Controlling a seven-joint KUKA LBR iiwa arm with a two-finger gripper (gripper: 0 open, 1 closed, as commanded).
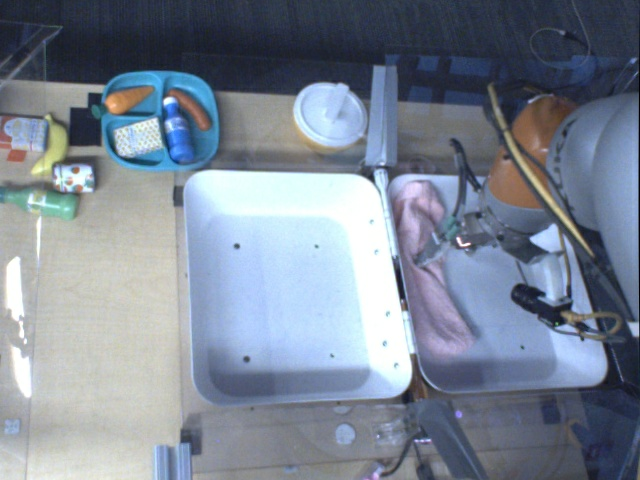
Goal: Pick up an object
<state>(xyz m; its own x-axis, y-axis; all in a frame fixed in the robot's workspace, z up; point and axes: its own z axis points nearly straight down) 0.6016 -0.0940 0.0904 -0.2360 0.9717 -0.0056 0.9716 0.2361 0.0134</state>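
A pink cloth (428, 268) lies crumpled along the left wall of the right bin (520, 368). My gripper (436, 251) reaches in from the right and sits low over the cloth's middle, its dark fingertips against the fabric. The grey arm with its orange band (530, 138) covers the bin's upper right part. I cannot tell whether any cloth lies between the fingers.
The left bin (290, 378) sits beside the right one, a metal divider (380, 118) rising behind their joint. Behind the bins stand a lidded white cup (330, 116) and a blue tray of toy food (160, 120). Small toys (50, 173) lie at the far left.
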